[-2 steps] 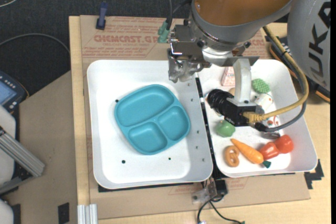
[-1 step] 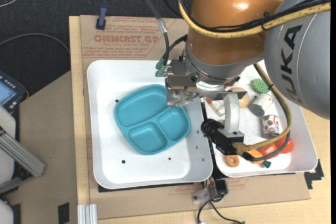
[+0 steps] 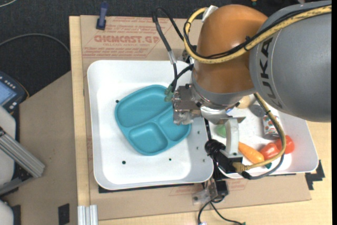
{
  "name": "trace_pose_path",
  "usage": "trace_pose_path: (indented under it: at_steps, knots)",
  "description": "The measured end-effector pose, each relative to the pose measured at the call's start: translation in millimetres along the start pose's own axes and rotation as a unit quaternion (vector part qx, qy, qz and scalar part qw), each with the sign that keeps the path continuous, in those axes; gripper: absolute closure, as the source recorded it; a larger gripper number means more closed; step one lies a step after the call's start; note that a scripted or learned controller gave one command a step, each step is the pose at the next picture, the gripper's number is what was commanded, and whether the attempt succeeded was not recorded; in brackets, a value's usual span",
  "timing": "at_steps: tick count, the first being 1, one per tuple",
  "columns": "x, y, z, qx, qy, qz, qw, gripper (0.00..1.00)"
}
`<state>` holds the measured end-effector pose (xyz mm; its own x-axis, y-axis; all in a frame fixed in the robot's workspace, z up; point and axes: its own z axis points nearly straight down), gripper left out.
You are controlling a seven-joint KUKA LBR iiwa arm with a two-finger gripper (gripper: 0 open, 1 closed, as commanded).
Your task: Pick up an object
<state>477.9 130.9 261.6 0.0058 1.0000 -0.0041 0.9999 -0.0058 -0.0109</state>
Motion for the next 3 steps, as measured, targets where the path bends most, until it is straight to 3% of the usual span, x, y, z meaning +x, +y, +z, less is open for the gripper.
trace_pose_path:
  at_steps: [1,2,3]
  knots:
    - [20,1,-57,-0.008,0.003,-0.004,0.9999,1.0]
    - [38,61,7,-0.005,0.001,-0.003,1.0,1.0]
    - [8,27,-83,-0.009,0.003,-0.001,0.9999,1.0]
